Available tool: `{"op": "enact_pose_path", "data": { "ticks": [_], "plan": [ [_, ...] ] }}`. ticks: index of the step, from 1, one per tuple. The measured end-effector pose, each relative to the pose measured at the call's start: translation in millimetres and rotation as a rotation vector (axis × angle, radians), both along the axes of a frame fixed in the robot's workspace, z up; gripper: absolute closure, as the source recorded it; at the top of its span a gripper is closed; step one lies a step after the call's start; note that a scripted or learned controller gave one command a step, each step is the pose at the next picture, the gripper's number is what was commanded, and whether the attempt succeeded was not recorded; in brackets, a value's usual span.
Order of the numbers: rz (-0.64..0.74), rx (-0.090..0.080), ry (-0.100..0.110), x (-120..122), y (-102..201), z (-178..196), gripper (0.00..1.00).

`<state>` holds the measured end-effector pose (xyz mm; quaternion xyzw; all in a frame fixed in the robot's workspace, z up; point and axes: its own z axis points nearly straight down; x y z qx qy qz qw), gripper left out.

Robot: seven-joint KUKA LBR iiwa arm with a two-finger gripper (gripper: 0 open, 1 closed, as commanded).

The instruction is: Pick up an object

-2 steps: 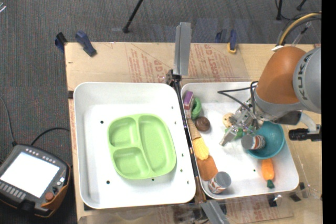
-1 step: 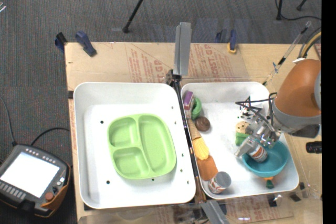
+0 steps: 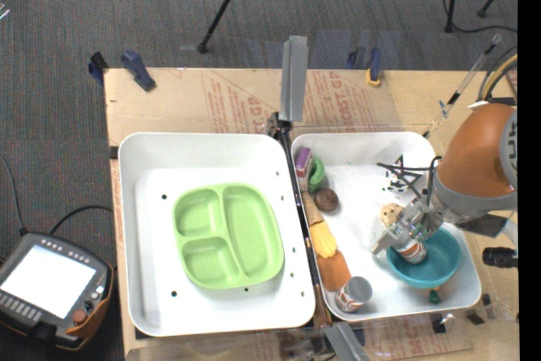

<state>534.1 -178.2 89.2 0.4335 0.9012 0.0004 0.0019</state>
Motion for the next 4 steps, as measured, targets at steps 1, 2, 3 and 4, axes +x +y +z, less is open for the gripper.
{"op": "enact_pose_path", "data": {
  "ticks": [1,2,3,4],
  "plan": [
    [-0.167,0.003,-0.005,-41,12,0,0.0],
    [-0.162,0.002,-0.009,-39,12,10,1.0],
    [-0.234,0.004,0.009,-54,61,-3,1.0],
    [-0.535,0.003,0.008,-48,92,-3,1.0]
  ]
}}
